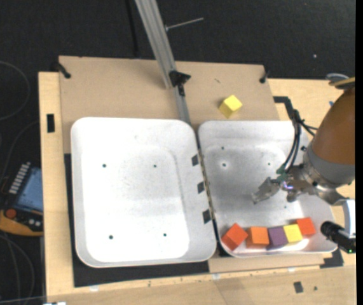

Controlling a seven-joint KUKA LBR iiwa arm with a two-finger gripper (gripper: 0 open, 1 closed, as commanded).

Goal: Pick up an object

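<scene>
White plastic forms two shallow bins side by side on the tabletop (136,91), and along the near wall of the right bin (245,145) sits a row of blocks: a red block (235,236), an orange block (259,235), a purple block (276,236), a yellow block (293,234) and a second red-orange block (306,227). The jaws (265,191) hang low over the bare middle of that bin, apart from the row, and whether they are spread or closed cannot be told. A yellow cube (231,105) lies on the tabletop just beyond the right bin's far edge, while the left bin (136,189) sits beside it.
</scene>
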